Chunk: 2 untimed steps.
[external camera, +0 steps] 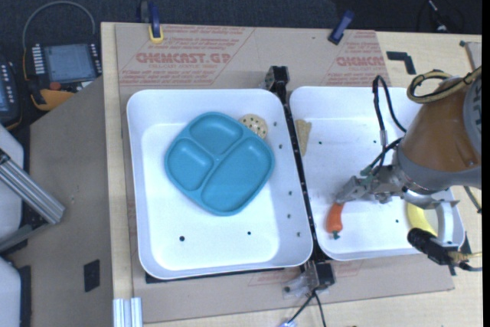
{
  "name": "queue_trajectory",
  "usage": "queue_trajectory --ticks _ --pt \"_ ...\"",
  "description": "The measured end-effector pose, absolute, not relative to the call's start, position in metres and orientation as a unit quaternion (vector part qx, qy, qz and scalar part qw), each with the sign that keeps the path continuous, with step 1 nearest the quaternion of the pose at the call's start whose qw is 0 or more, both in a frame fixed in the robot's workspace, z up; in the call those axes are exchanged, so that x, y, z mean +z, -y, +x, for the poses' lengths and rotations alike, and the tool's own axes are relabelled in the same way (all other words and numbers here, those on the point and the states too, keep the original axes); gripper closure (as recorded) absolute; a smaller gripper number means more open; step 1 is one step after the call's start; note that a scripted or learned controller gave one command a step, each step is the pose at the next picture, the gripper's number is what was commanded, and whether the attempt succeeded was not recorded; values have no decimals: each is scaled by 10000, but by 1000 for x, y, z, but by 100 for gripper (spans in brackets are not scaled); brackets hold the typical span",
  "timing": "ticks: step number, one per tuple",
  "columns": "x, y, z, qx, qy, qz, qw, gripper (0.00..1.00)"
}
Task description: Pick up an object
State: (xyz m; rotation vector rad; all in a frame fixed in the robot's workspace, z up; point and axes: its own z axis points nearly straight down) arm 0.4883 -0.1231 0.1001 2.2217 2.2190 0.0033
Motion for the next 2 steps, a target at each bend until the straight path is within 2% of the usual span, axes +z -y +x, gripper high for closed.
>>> queue_trajectory --ticks 1,2 --pt "110 124 488 10 -7066 7076 20 100" --pt "161 131 497 13 -7073 7069 33 100"
